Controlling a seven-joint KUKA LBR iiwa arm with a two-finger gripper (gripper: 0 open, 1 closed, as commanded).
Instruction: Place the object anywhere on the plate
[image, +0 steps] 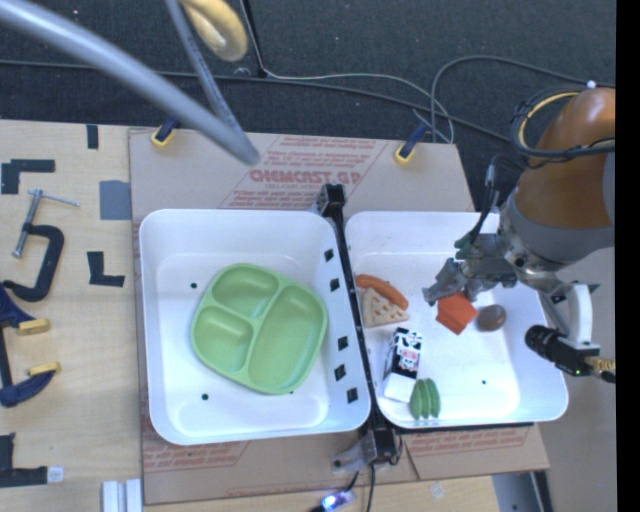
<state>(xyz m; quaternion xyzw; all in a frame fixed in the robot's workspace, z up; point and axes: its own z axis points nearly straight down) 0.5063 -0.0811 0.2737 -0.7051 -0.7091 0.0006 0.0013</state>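
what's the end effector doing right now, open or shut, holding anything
End effector: cannot tell whether open or shut; it sits just above the orange block in the right bin, with no visible grasp.
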